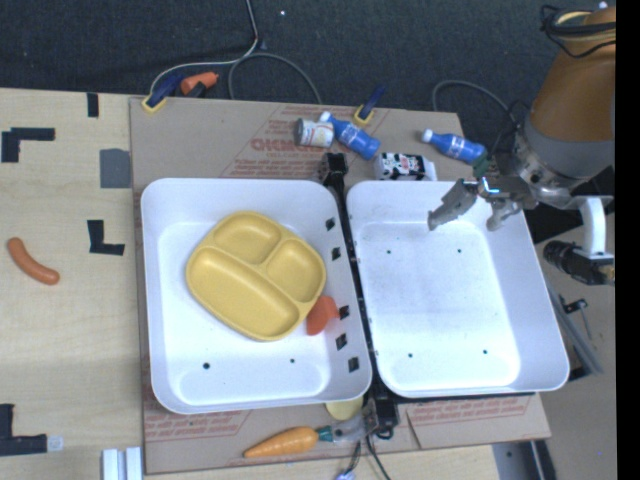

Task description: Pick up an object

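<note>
Yellow plate (pixel 256 273) and orange piece (pixel 321 315) in left bin (pixel 160 218), spread-fingered pincer (pixel 473 206) over right bin (pixel 540 358)

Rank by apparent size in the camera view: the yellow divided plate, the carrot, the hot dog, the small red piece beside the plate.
1. yellow divided plate
2. carrot
3. hot dog
4. small red piece

Carrot and hot dog look close.
</note>
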Available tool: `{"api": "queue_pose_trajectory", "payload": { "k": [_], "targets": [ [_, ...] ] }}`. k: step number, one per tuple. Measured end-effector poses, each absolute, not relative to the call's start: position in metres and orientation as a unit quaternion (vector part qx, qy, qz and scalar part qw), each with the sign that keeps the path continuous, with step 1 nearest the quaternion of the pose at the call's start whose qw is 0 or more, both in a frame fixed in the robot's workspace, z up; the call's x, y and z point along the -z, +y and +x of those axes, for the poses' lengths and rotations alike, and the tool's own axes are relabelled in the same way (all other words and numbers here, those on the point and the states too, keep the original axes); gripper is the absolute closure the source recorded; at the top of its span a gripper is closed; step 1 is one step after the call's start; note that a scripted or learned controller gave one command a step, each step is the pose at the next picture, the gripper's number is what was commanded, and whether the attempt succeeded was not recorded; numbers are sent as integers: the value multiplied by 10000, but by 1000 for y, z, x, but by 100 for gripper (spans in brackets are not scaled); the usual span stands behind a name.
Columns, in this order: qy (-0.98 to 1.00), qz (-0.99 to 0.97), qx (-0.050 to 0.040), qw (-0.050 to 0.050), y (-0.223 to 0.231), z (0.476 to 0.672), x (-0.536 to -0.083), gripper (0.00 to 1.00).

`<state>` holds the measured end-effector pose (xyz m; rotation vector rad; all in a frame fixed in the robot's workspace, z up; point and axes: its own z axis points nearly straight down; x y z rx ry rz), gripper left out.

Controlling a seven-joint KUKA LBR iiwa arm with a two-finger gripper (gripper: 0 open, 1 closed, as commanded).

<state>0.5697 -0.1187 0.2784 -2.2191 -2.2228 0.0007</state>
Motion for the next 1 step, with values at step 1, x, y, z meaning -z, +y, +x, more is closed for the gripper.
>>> {"api": "queue_pose_trajectory", "payload": {
  "k": [1],
  "targets": [
    [-7072, -7069, -51, 73, -110, 547, -119, 0]
  ]
}}
